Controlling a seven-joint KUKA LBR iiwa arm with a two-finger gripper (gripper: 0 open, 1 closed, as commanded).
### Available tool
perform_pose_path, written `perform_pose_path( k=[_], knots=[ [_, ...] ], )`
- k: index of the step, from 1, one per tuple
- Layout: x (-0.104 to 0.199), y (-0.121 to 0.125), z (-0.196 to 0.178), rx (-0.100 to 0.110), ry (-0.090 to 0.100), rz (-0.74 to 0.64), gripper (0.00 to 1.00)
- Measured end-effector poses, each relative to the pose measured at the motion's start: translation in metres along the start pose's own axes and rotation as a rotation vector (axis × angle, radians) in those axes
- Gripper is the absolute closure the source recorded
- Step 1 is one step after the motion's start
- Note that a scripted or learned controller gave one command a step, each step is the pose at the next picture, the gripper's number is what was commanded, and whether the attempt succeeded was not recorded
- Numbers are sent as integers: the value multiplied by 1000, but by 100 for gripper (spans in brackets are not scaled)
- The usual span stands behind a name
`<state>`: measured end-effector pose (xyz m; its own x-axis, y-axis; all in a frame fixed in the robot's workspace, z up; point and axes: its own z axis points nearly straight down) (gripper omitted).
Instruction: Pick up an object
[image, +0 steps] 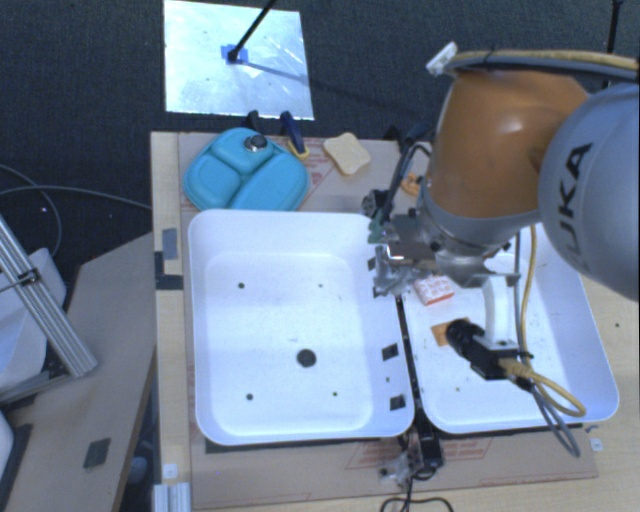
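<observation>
Tan table (120, 300) on dark carpet, two shallow white bins side by side. Nearest the camera, a yellow cable loop (548, 392) and a black fitting (478, 352) hang over the right bin (590, 370). The left bin (290, 320) shows a few dark spots on its floor. The grey arm with orange band (510, 130) comes in from the right and covers the right bin's far part — the hand (400, 262) sits low by the divider between the bins; cannot tell how far it is open, nor whether it holds anything. Just beside it, a small red-and-white object (434, 291) and an orange piece (439, 332) lie in the right bin. Farther back — a blue divided plate (247, 172) and a tan sponge-like piece (347, 153).
</observation>
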<state>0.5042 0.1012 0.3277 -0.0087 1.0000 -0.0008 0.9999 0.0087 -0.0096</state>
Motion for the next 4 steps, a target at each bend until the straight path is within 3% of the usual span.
perform_pose_path(
  k=[1, 2, 3, 4],
  knots=[
    [-57, 16, -115, -26, 1, 12, 100],
    [-11, -13, -81, -9, 2, 1, 100],
    [-13, -11, -94, -16, 2, -1, 100],
    [27, 8, 66, 3, -2, 0, 100]
  ],
)
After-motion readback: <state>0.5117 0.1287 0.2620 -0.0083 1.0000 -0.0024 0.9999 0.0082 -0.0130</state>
